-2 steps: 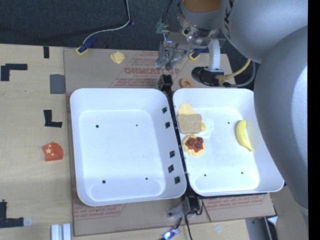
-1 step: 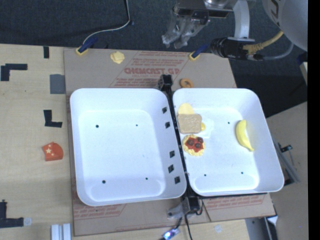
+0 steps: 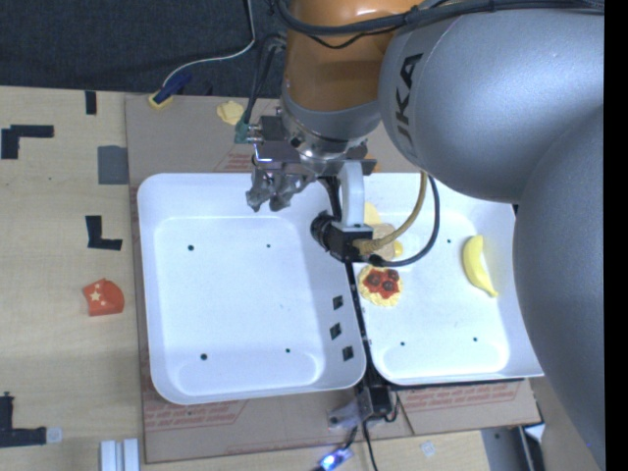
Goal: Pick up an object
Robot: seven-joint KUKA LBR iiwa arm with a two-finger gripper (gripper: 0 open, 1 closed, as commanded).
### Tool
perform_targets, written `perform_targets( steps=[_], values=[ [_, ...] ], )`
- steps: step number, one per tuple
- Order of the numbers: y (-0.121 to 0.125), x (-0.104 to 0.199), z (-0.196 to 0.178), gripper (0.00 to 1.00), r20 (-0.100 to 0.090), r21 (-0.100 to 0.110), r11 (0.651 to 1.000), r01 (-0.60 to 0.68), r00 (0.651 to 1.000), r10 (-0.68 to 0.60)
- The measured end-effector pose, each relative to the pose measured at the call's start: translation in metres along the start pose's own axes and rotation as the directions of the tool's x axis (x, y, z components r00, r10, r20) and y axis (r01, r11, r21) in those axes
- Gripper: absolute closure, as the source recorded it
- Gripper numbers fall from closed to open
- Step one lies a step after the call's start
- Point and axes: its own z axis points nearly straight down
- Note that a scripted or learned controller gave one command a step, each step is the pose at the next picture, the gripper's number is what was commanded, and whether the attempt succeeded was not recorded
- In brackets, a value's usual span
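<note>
Claw (image 3: 272, 196) hangs over the left bin's (image 3: 157, 263) back edge; I cannot tell its spread. Nearest target is the pizza toy (image 3: 381, 286), just right of that bin, banana (image 3: 479, 265) farther right. Best centre above before descending.

Grey arm (image 3: 510, 116) reaches in from right, orange band up top, wrist pointing down, gripper (image 3: 270, 196) hanging low.
</note>
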Motion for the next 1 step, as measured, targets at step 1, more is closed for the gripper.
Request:
perform_targets(
  steps=[1],
  values=[
    [-0.0221,0.0619,-0.052,1.0,-0.007,-0.02,1.0,0.003,1.0,-0.003]
  ],
)
